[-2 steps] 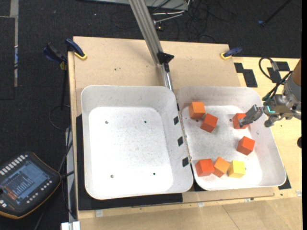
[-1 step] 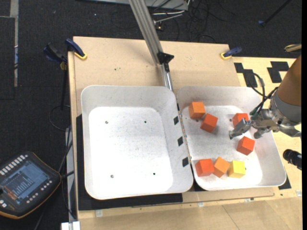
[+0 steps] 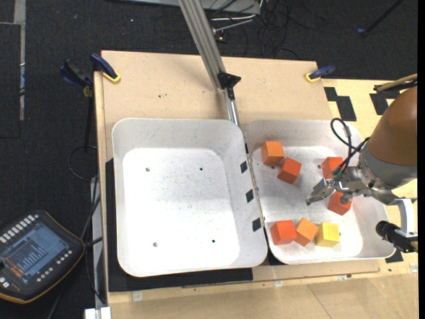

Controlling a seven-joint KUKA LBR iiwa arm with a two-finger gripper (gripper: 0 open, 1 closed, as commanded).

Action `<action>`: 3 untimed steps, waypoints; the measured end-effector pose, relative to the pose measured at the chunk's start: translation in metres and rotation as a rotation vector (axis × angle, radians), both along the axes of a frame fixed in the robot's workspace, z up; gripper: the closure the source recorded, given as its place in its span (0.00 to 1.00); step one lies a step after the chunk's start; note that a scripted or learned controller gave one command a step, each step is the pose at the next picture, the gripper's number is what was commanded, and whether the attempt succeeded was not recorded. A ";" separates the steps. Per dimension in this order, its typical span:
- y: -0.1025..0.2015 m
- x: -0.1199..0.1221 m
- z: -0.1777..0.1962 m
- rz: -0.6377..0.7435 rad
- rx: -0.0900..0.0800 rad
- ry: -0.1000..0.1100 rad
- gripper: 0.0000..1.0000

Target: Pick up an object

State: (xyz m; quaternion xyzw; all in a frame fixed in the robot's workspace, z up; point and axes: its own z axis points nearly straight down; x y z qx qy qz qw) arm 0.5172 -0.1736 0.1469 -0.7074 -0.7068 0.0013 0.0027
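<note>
Several small blocks lie in the right white bin (image 3: pixel 265 198). An orange block (image 3: pixel 272 152) and a red-orange block (image 3: pixel 289 170) sit at its upper left. Along the front edge there is a row of a red-orange block (image 3: pixel 283 232), an orange block (image 3: pixel 306 231) and a yellow block (image 3: pixel 328 234). My gripper (image 3: pixel 325 196) hangs low over the bin's right half, open, with nothing between its fingers. A red block (image 3: pixel 340 205) lies just right of and below it, close to one finger. Another orange-red block (image 3: pixel 331 166) sits just behind the gripper, partly hidden.
The left white bin (image 3: pixel 133 178) borders the right one along a shared rim with black clips. A slanted metal rod (image 3: pixel 206 45) reaches down to the bins' back edge. A teach pendant (image 3: pixel 33 254) lies off the bench at lower left.
</note>
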 end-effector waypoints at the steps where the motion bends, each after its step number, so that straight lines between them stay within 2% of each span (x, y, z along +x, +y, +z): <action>1: -0.003 0.007 -0.022 0.001 -0.013 -0.029 0.00; 2: -0.003 0.007 -0.015 0.000 -0.012 -0.028 1.00; 3: -0.005 0.011 0.049 0.004 -0.005 -0.013 1.00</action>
